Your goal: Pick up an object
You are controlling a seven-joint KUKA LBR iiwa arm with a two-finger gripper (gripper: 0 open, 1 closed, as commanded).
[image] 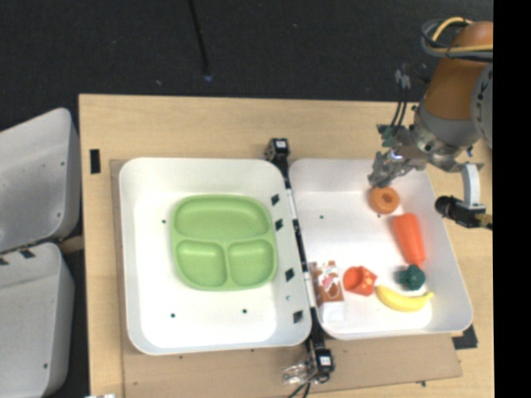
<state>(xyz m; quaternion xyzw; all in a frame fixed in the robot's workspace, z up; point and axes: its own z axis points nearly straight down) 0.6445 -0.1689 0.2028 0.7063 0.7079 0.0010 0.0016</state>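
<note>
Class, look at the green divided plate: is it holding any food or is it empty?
Empty. All three compartments of the green plate show bare green; the toy foods lie in the other bin.

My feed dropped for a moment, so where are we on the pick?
Nothing looks picked yet. The orange round piece, carrot, banana, red piece, green piece and small carton all lie in the right bin. In hand: the end effector sits just above the orange round piece, at the bin's far side. Left: the grasp and the lift. The green divided plate sits in the left bin.
</note>
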